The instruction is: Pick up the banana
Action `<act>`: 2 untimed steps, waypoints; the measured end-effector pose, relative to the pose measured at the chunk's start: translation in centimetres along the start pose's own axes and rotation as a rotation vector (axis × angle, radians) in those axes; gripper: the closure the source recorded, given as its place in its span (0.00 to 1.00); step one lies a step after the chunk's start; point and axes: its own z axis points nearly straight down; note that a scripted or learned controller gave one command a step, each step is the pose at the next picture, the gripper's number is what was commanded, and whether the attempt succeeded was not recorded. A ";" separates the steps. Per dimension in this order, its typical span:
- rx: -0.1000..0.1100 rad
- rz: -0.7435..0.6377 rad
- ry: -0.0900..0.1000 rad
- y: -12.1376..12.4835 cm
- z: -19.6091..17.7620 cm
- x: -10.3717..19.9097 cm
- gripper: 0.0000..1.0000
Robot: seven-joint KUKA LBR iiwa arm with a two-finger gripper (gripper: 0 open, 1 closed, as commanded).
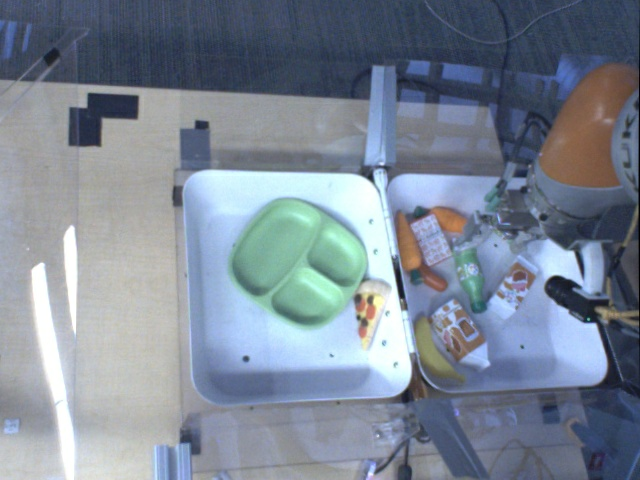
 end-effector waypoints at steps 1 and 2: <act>-0.001 -0.161 0.000 -6.4 0.5 5.9 0.00; 0.000 -0.245 0.000 -8.4 0.5 11.7 0.00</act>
